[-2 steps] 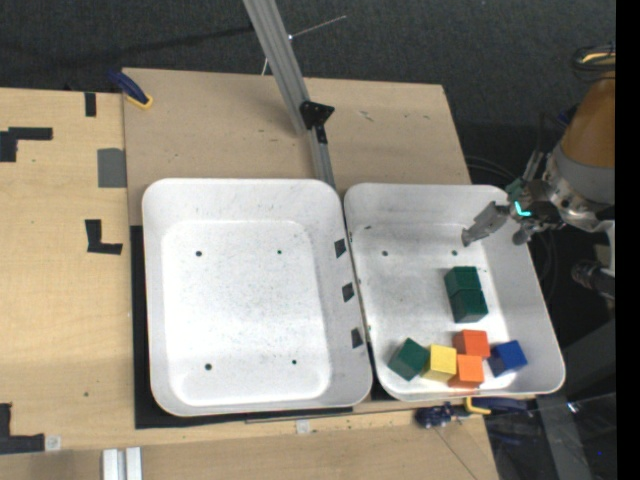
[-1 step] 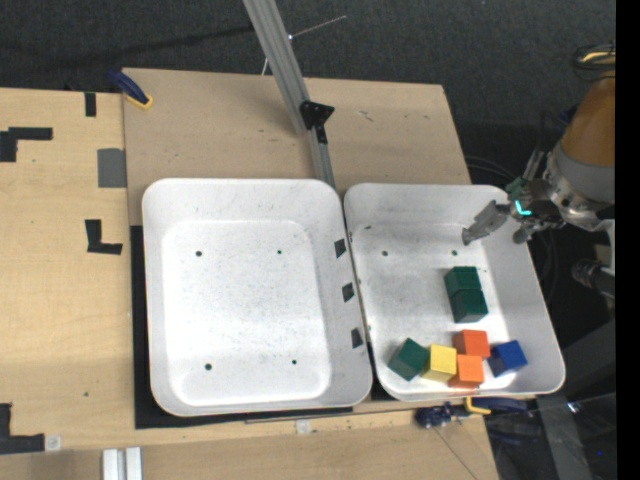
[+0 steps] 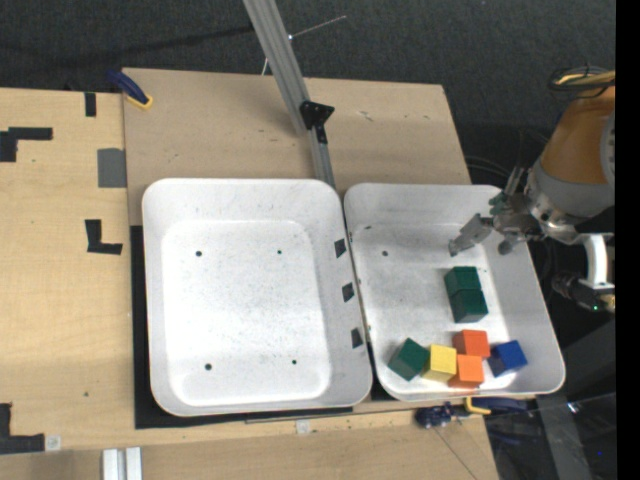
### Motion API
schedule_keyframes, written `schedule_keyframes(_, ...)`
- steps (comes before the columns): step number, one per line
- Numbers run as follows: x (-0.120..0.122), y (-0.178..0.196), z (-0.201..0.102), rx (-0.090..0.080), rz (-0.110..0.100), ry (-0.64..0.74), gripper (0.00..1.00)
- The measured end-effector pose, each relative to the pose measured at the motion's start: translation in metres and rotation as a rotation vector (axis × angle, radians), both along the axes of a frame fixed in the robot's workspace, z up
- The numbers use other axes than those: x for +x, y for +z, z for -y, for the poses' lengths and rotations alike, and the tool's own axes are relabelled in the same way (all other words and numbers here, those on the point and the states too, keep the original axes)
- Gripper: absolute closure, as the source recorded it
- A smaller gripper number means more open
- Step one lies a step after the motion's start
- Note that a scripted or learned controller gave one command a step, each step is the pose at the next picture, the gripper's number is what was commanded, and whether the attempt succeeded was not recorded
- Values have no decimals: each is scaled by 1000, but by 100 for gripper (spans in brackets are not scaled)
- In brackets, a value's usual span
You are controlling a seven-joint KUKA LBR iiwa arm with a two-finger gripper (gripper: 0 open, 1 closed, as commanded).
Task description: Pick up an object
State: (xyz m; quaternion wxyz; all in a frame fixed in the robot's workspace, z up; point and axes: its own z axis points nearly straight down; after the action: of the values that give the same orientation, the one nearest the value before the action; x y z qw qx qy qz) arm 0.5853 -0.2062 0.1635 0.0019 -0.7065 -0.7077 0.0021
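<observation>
The arm reaches in from 3 o'clock, gripper (image 3: 480, 236) hovering over the right bin (image 3: 400, 268); jaws' state unclear. Dark green block (image 3: 465, 293) lies lengthwise toward 6 o'clock.

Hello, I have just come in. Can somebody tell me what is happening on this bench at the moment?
A grey robot arm with an orange band reaches in from the right to pick up an object. Its tool hangs over the right bin, above a dark green block, and nothing can be seen between its fingers. More blocks sit by the bin's near edge: green, yellow, two orange and blue. The left bin is beside it.
</observation>
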Motion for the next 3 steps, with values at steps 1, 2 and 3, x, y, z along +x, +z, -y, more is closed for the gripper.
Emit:
schedule_keyframes(1, -2, -61, -9, 1, -1, 1, 0)
schedule_keyframes(2, -3, -73, -10, 0, 2, 0, 0)
schedule_keyframes(3, -2, -62, -11, 0, 2, 1, 100)
